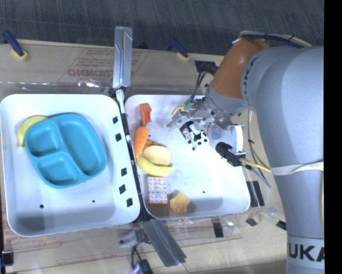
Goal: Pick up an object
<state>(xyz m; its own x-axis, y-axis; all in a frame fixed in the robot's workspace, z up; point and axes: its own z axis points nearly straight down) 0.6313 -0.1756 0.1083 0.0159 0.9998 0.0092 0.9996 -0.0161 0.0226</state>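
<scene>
Along the right bin's [239,201] left wall lies a loose row of toy foods. An orange-red block [145,113] sits at the far end, then a carrot [140,140] lying lengthwise, then a pale egg-shaped piece [156,154] resting against a yellow banana [155,168]. Nearer the front wall — a small patterned carton [156,189], flat, with a tan pastry-like piece [180,202] just beside it.

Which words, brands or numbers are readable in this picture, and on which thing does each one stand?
"UKA", the visible part of a brand name cut by the frame, on the grey arm's base.
"CHEMCAST", faint red print, repeated on the protective sheet of the bench; the other lines are too blurred.
Print on the small carton: too small to read.
</scene>
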